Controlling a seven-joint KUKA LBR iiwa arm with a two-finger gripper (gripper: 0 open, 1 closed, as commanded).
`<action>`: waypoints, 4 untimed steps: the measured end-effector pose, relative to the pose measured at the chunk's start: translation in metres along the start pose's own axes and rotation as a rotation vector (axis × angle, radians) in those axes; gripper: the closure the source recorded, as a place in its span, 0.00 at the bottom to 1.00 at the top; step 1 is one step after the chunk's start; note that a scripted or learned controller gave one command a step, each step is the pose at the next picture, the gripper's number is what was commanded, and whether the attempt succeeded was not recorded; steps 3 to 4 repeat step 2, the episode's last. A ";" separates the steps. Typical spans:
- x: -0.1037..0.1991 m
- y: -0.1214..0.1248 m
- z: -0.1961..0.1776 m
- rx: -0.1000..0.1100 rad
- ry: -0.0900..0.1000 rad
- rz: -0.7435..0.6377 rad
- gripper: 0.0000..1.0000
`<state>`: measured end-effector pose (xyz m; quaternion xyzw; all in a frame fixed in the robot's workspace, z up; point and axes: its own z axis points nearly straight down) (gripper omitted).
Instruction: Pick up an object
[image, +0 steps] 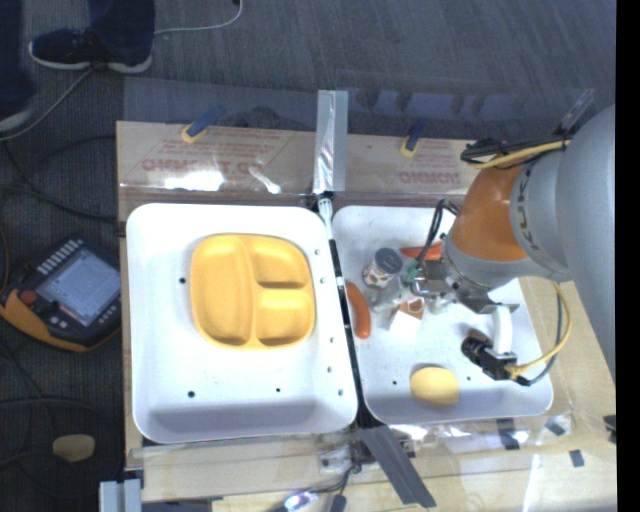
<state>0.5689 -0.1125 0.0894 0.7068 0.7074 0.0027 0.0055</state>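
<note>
In the right bin (520, 395), my gripper (403, 290) is lowered over a small cluster of objects near the bin's middle. A grey round-topped object (386, 262) sits just at its upper left, a red-orange piece (417, 251) just behind it, and a small brown-orange piece (410, 311) right below it. A red-orange sausage-shaped object (358, 309) lies along the bin's left wall, left of the gripper. A yellow lemon-like object (435, 385) rests near the front wall, apart from the gripper. The arm hides part of the cluster.
The left bin (160, 380) holds a yellow divided tray (252, 289) at its middle. A raised divider (340, 300) separates the two bins. The arm's orange band (490, 225) and grey body cover the right bin's back right.
</note>
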 end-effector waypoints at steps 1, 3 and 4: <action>0.000 0.001 -0.010 -0.002 0.002 0.002 1.00; 0.040 -0.002 -0.118 0.015 0.001 0.132 1.00; 0.040 -0.002 -0.118 0.015 0.001 0.132 1.00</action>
